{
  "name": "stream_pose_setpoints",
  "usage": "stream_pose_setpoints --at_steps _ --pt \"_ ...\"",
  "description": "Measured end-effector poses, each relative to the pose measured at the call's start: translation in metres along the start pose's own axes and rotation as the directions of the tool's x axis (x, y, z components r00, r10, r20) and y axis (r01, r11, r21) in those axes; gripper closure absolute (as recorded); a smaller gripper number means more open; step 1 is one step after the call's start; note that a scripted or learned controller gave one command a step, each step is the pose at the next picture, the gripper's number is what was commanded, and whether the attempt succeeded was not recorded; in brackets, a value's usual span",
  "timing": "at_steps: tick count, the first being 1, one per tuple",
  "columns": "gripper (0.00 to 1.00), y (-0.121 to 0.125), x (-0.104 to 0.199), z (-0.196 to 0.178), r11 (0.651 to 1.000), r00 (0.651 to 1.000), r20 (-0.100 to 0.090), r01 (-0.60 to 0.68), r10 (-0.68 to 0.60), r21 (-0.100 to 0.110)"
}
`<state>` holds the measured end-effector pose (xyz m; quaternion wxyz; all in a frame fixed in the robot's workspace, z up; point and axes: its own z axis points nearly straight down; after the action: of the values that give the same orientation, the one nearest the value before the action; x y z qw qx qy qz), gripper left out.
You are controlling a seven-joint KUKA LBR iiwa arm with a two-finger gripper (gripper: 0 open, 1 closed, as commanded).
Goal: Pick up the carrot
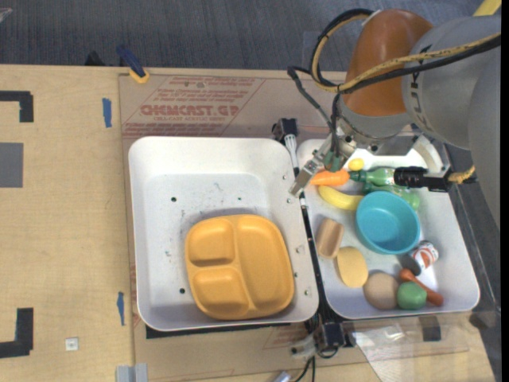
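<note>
Left bin (151,237): yellow divided plate (238,265). Right bin (461,285): teal bowl (387,221), banana (337,198), carrot (332,178) near the far-left corner, just behind the banana. Tool (318,164) low over the carrot's left end; grip impossible to tell.

Bright even light, soft shadows, slightly blurry
</note>
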<state>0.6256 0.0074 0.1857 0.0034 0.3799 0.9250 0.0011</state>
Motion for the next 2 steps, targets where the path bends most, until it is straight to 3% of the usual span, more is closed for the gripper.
stream_pose_setpoints --at_steps 1,2 --pt "0.00 -0.059 0.020 0.000 1.000 1.000 -0.003 0.009 -0.008 0.004" --pt "0.00 -0.011 -0.009 0.000 0.913 0.913 0.000 -0.407 0.407 0.002"
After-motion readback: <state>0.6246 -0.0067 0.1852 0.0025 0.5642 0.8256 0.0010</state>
